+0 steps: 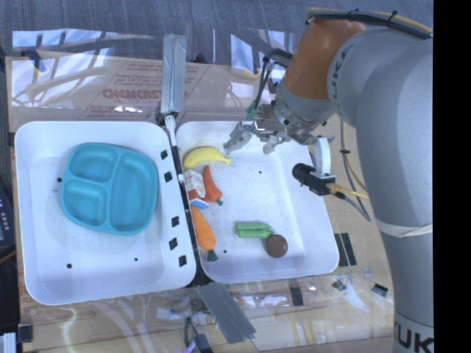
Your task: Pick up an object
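Gripper (252, 140): fingers spread, nothing held, poised over right bin (313, 259). Banana (205, 156) lies just left of it; carrots (204, 230), green piece (254, 230), brown ball (277, 245) below. Left bin (33, 271): blue plate (110, 187).

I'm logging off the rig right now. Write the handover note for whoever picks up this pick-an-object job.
Gripper: open, nothing between its fingers, hovering over the far end of the right bin, just right of the banana.
Right bin: banana at the far left; two carrots and a small packet along the left wall; green piece and brown ball nearer the front.
Left bin: blue divided plate.
Done: nothing picked yet.
Left: close on one object and lift; the banana is nearest.
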`<state>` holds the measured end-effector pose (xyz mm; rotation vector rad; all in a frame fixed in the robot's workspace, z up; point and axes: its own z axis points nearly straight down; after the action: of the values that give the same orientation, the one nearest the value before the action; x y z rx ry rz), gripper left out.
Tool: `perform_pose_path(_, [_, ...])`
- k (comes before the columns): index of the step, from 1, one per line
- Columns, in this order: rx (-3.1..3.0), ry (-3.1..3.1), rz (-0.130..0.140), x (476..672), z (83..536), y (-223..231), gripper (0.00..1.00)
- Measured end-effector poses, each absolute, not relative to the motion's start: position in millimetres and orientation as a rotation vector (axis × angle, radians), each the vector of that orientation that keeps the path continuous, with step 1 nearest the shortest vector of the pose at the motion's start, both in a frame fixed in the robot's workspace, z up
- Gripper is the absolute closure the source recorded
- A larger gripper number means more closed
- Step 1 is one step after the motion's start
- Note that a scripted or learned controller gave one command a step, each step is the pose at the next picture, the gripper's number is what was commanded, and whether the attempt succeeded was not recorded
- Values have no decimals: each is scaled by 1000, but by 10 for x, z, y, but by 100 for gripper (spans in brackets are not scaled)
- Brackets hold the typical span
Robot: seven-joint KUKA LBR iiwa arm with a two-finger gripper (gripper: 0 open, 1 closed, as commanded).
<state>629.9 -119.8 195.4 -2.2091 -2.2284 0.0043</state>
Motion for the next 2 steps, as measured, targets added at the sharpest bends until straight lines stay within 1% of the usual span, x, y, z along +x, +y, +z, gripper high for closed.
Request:
perform_pose_path(1, [-1988, -2430, 2, 6147, 912, -1118, 0])
perform_pose_path(2, [-2040, -2382, 4, 6007, 910, -1261, 0])
